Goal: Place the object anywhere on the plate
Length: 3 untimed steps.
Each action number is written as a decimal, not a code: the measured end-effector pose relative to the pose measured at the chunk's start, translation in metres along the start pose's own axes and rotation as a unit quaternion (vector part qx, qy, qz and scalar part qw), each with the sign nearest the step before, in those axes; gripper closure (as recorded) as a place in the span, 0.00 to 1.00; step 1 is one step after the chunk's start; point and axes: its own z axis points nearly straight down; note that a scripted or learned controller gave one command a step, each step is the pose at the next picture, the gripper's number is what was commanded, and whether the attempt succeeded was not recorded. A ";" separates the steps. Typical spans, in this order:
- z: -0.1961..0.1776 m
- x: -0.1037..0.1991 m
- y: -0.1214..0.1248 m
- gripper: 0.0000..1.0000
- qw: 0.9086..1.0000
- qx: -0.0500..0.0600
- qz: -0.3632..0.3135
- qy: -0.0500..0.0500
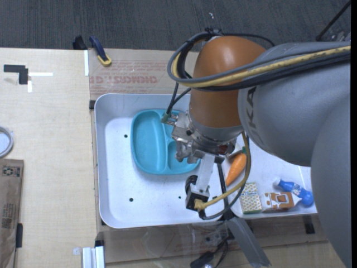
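A blue divided plate [149,144] lies in the left white bin [114,205], toward its far side. The arm's orange wrist band [226,77] hangs over the plate's right part and hides it. Below the band, the gripper [187,147] sits low over the plate's right edge, and its tip is hidden by the wrist. An orange carrot [237,166] lies just right of the gripper, at the left edge of the right bin [290,211]. I see nothing held by the gripper.
The right bin also holds a green-and-white box [251,197], an orange-brown packet [279,201] and a blue-and-white bottle [293,188]. Cardboard [134,74] lies behind the left bin. A tape roll [3,142] and a brown bag [9,200] sit on the bench at far left.
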 end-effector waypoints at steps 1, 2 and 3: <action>-0.173 -0.044 0.015 1.00 1.000 -0.002 0.021 0.002; -0.073 0.002 -0.002 1.00 0.999 -0.002 -0.053 0.002; -0.053 0.030 -0.012 1.00 1.000 0.000 0.028 0.001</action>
